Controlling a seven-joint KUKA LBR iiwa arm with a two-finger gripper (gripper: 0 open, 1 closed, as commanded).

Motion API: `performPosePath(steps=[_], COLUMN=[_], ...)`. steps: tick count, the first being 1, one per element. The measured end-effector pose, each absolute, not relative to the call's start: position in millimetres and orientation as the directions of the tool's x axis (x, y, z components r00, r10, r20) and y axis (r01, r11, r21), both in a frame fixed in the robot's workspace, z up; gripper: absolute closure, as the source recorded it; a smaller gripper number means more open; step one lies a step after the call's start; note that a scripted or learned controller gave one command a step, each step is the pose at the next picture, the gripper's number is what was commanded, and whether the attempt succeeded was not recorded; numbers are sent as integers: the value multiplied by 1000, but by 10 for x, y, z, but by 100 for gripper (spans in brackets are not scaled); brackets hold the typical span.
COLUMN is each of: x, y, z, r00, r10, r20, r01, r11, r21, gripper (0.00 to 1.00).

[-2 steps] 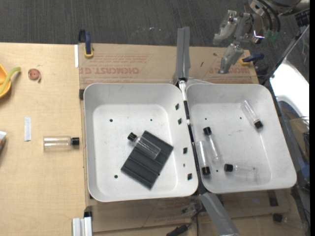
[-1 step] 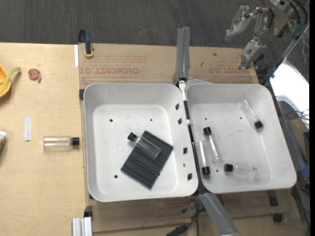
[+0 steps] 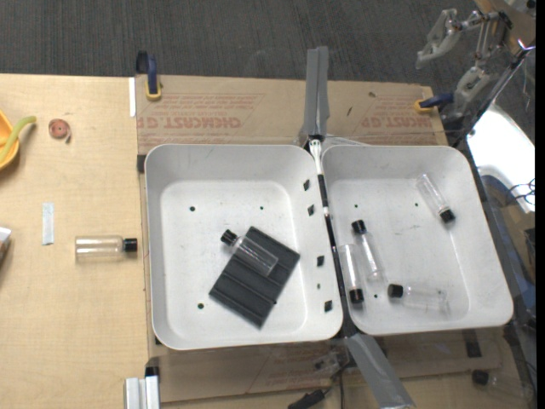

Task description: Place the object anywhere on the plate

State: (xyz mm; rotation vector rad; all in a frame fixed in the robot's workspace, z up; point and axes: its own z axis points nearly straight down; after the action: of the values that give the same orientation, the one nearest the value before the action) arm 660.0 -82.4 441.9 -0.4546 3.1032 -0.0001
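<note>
**Item: clear vial (image 3: 251, 251), black cap.** It lies on its side on the black ribbed plate (image 3: 253, 281) in the left bin (image 3: 170, 164), far down and to the left of the jaws, across the divider between the bins. Its long axis runs on a slant, with the cap at the upper left and farther from the jaws than the base. The body is transparent and looks empty.

**Jaws:** raised at the upper right, beyond the right bin (image 3: 477, 186). Whether they are apart or together cannot be told, and nothing is seen between them.

**Status, judged:** the vial already rests on the plate.

**Also listed:** four similar vials (image 3: 366, 250) in the right bin, nearer the jaws, and one spare vial (image 3: 104, 245) on the surface (image 3: 77, 331).
</note>
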Motion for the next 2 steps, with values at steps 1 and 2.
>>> performPosePath(steps=[1,2], x=[6597,6600], y=[-1430,-2150], z=[4222,4425], r00=[-874,-857], r10=[-486,-515], r20=[-4,-5], r01=[-486,-515], r11=[874,857], r21=[-1,-3], gripper=[0,0])
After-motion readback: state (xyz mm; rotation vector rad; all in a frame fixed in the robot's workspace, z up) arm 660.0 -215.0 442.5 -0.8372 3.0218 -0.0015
